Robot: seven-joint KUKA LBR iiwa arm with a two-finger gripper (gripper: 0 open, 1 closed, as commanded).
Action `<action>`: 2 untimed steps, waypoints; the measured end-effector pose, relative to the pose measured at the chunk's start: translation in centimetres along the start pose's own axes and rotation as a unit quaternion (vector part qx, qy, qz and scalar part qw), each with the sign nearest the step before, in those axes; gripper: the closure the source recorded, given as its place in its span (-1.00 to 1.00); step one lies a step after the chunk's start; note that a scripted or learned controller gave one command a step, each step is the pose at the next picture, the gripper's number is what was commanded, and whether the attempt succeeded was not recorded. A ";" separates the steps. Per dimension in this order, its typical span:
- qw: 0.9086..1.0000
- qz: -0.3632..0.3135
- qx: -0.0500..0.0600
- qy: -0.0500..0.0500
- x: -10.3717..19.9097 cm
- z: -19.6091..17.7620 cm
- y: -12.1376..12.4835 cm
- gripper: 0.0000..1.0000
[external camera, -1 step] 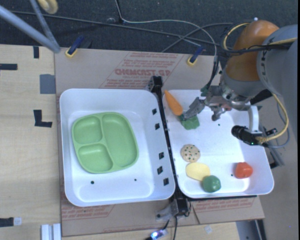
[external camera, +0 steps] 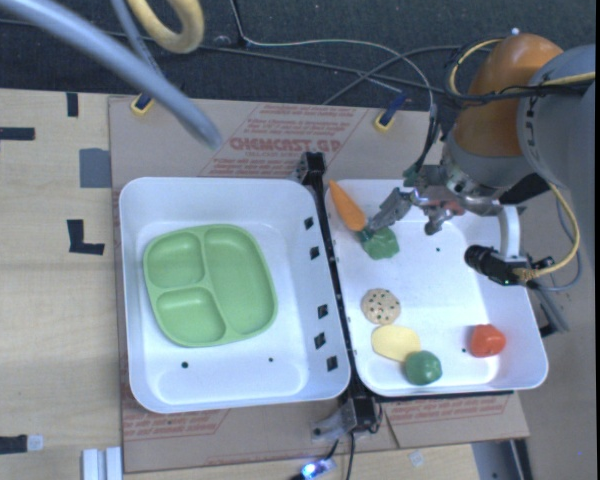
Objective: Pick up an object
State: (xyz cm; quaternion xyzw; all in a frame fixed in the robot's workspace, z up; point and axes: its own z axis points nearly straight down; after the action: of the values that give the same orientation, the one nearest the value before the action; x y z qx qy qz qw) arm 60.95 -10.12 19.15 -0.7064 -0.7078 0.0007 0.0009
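The right bin (external camera: 510, 298) held the food toys. The hand (external camera: 412, 211) hung over its far-left corner, fingers spread wide, gripping nothing. The green block (external camera: 381, 244) lay just below; descending squarely astride it, clear of the carrot (external camera: 346, 207), would probably serve best.

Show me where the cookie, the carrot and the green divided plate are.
cookie (external camera: 381, 306), camera view, centre of its speckled top.
carrot (external camera: 346, 208), camera view, middle of its orange body.
green divided plate (external camera: 264, 290), camera view, its right rim.
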 end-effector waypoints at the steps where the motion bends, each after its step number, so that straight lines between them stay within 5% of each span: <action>1: 1.000 0.000 0.002 -0.001 0.1 4.5 0.3 -1.00; 2: 1.000 0.000 0.002 -0.001 0.3 8.9 -0.1 -1.00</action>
State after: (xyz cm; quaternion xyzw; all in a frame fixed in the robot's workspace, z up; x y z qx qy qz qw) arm 60.85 -9.80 10.21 -0.7066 -0.7076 0.0026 0.0020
